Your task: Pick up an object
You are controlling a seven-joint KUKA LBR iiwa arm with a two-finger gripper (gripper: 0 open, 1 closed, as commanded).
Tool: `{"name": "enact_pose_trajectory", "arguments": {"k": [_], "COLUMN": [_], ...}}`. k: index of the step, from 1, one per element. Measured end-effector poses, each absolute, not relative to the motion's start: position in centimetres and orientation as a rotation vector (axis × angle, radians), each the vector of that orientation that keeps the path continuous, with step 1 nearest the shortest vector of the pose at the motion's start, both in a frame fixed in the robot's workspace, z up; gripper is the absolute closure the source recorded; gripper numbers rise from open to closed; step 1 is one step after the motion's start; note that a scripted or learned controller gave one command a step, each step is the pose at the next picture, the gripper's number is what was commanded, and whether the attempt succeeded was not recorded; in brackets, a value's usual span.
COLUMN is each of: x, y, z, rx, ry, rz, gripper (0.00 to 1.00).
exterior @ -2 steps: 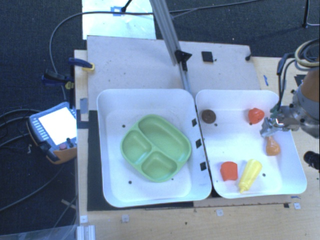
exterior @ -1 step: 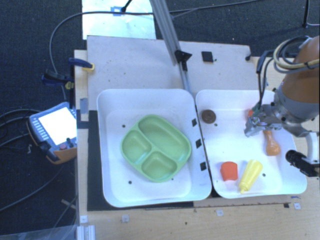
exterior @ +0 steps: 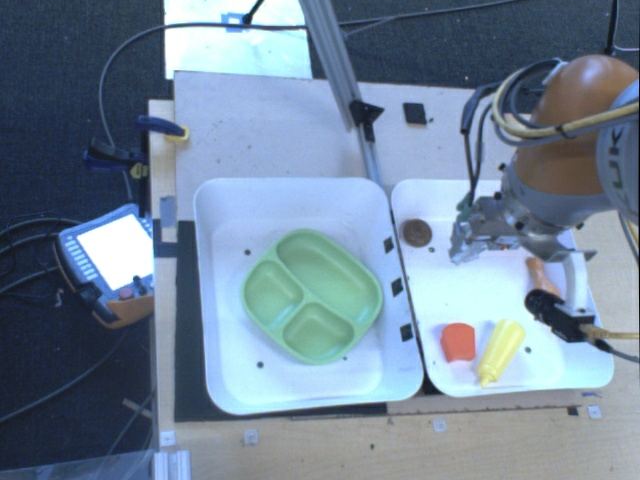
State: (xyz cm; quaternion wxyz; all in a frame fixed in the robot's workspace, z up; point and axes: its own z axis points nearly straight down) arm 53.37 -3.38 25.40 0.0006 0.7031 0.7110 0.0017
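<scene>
A: Table first. Pale board, two white bins side by side on it. Dark carpet around, cables trailing on the left.

B: Arm?

A: Arm comes in from the right, orange band over the wrist, hanging above the right bin. Cable loops at its upper side.

B: Left bin?

A: Left bin holds a green tray, three compartments, lying flat and a little turned, near the bin's middle. Nothing in its compartments.

B: Anything off the table?

A: Pendant with a lit screen on the floor to the left, orange underside. A grey pole runs down from the top to the seam between the bins. Blue clamp at the table's left edge.

B: Now the right bin's contents.

A: Yellow bottle near the front edge, lying tilted. Red block just beside it on the left, apart from it or barely touching, hard to say. Orange piece by the right wall, partly under a black part of the arm. Brown disc near the back left corner.

B: Jaws?

A: Gripper sits low over the back half of the right bin, just right of the disc. Cannot tell whether the jaws are released or clenched; nothing seen between them. Every object lies on the bin floor.
</scene>
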Motion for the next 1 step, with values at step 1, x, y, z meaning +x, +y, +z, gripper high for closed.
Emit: {"name": "enact_pose_trajectory", "arguments": {"k": [1], "x": [55.39], "y": [1.79], "z": [25.63], "rx": [2.208], "ry": [2.234], "rz": [0.006], "gripper": [1.0]}}
